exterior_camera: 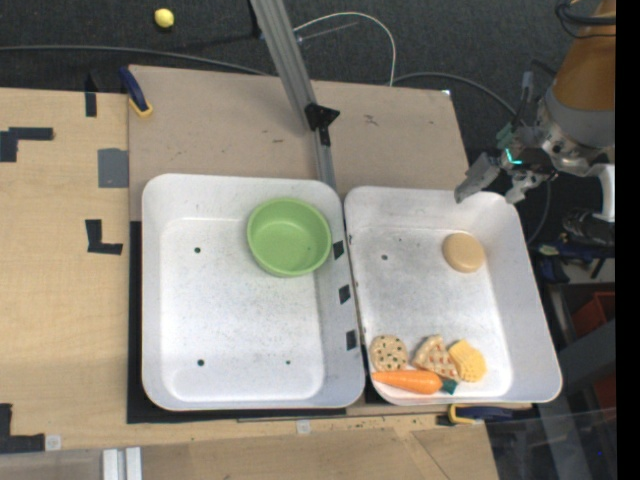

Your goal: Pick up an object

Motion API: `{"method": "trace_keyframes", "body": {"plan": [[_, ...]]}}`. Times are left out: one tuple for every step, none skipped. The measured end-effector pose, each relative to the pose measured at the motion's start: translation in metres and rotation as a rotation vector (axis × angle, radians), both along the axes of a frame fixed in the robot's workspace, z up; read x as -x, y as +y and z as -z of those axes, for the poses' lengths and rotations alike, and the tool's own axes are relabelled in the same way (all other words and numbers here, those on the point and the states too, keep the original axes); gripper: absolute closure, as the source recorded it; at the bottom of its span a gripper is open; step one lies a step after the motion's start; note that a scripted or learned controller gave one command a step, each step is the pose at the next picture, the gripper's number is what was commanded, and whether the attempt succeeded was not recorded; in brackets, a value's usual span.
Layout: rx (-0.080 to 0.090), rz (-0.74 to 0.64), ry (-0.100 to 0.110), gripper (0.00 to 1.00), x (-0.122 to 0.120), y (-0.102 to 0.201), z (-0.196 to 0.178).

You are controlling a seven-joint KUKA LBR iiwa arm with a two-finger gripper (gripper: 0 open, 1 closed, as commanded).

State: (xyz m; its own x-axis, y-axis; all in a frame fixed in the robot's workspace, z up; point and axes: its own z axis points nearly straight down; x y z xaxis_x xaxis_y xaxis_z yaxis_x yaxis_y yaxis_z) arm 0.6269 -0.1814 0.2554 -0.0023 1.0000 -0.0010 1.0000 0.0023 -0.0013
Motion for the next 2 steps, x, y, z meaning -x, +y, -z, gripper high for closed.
{"method": "trace_keyframes", "body": {"plan": [[-0.002,0.000,0.007,0.00,-0.001,0.003,0.065],[-0.002,0.000,0.007,0.00,0.006,0.011,0.125]]}}
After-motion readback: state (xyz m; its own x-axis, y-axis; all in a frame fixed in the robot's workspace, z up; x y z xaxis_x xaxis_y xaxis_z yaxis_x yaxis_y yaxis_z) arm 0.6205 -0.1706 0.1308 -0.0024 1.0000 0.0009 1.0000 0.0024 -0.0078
